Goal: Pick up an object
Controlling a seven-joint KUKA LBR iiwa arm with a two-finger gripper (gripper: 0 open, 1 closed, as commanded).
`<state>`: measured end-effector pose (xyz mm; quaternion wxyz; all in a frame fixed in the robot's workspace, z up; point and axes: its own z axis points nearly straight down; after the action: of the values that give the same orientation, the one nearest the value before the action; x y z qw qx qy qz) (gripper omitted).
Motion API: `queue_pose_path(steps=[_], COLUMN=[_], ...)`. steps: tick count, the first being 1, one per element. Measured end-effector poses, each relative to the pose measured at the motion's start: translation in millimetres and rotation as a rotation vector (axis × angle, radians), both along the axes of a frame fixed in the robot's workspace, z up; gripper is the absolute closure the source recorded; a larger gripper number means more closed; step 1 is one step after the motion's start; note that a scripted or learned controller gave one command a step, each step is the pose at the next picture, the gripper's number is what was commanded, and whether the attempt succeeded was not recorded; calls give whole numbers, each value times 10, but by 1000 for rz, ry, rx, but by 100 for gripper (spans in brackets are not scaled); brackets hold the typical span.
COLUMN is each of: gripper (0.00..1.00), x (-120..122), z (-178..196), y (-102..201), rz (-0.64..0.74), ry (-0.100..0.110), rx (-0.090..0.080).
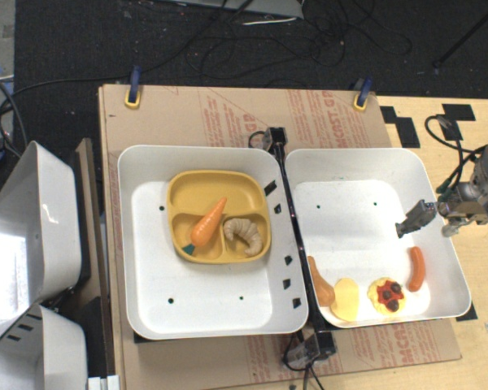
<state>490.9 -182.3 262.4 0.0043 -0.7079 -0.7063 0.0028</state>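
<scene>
A: Status on the jaws?

B: My jaws (424, 215) are at the right side of the right bin (366, 169), over its inner wall. One dark finger (416, 217) shows, slanting down-left. The rest of the head is cut off by the frame edge, so I can't tell whether they're wide or narrow. Nothing visible between them.

A: Candidates near you?

B: Sausage (416, 268), just near-side of my finger, apart from it, lying along the right wall. Left of that, in the near part of the bin: a small round tart (389, 294) with red and dark bits on top, details too small to read. Then a pale yellow piece (346, 298), touching an orange-brown drumstick shape (320, 282) against the bin's left wall. Can't say what the yellow one is.

A: Left bin?

B: Left bin (146, 242) holds a yellow divided plate (218, 186). Carrot (208, 223) lies tilted across its divider, green end partly hidden at the near-left. A pale curled thing (244, 233), shrimp-like, sits in the right compartment.

A: Anything else?

B: Tabletop (228, 112) is brown board, two yellow clamps (132, 96) on the far edge. Part of another white bin (32, 218) is cut off at far left.
</scene>
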Motion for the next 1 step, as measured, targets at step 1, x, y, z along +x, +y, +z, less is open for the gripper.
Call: queue_pose_path(steps=[1], gripper=[0], x=[20], z=[47], y=[3], rz=[3], ry=[-9], rx=[-2])
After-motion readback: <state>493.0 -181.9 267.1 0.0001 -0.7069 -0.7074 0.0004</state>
